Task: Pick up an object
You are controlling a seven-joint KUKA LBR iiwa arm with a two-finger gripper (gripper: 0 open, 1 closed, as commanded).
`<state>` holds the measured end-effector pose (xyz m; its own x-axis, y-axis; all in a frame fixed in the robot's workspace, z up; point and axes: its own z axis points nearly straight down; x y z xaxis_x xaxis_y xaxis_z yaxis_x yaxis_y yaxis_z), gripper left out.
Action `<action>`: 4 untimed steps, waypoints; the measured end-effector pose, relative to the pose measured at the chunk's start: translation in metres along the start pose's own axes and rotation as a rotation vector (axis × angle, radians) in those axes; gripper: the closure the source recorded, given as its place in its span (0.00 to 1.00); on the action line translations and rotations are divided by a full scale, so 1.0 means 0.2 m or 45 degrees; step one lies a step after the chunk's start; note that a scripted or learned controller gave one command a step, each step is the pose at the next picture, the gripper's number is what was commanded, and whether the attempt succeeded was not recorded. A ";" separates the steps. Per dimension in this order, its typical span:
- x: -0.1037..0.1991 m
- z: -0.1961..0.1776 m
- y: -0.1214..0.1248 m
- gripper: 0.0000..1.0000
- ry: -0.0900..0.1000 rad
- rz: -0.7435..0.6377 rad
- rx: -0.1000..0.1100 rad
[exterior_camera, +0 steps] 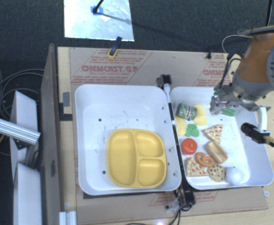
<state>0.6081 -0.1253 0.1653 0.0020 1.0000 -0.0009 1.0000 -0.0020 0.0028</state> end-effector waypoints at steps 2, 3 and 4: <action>0.03 0.36 -0.06 0.00 0.001 -0.003 0.004; 0.13 0.42 0.23 0.00 -0.006 -0.016 0.074; 0.13 0.37 0.22 1.00 0.000 -0.010 0.070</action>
<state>0.6520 -0.0985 0.0907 -0.0060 1.0000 -0.0006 0.9986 0.0059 -0.0523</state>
